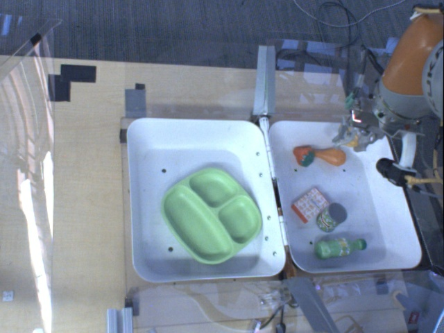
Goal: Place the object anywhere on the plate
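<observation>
A green divided plate [211, 214] lies in the left bin [146, 186]. The right bin [388, 214] holds an orange carrot-like toy [320, 156], a small red and white packet [309, 204], a dark round can [331, 216] and a green bottle [339, 247] lying on its side. My gripper [355, 139] hangs at the right bin's far edge, just right of the carrot toy's thick end. Nothing shows between its fingers.
A grey metal divider post [263, 82] stands behind the seam between the bins. Cables [333, 9] trail on the floor at the back right. A clear panel [28, 151] stands along the bench's left side.
</observation>
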Motion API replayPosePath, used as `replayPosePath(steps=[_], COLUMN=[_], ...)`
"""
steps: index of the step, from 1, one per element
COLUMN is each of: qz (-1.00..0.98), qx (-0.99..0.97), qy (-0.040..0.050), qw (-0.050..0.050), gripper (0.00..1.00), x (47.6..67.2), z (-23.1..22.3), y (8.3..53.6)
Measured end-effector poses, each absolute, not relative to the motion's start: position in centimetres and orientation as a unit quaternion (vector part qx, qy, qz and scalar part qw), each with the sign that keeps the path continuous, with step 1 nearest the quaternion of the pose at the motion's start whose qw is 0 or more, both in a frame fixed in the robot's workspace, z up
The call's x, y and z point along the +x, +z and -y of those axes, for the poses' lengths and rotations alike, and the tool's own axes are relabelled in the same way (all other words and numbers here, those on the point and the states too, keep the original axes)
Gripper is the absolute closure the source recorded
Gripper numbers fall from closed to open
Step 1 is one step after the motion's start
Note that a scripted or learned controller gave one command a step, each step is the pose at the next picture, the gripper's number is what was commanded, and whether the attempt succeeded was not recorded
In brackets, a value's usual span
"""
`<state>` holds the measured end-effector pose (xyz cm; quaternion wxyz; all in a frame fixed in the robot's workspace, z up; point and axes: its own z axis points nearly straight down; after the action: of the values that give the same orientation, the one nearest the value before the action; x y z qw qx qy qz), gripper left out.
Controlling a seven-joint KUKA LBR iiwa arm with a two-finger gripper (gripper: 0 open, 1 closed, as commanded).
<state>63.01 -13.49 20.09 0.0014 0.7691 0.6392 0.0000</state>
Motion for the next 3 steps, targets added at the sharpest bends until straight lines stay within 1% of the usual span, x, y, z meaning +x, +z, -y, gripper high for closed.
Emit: replayPosePath(steps=[1,2,3], qz=[-0.731,-0.742,-0.786], qx=[0.683,0.670,0.618], qy=[0.0004,0.0007,0.0001], qw=[0.000,0.000,0.000], gripper=[1.00,1.00,1.00], x=[57.3,54.7,55.0], z=[6.9,-0.6,-8.2], y=[18.3,20.8,18.3])
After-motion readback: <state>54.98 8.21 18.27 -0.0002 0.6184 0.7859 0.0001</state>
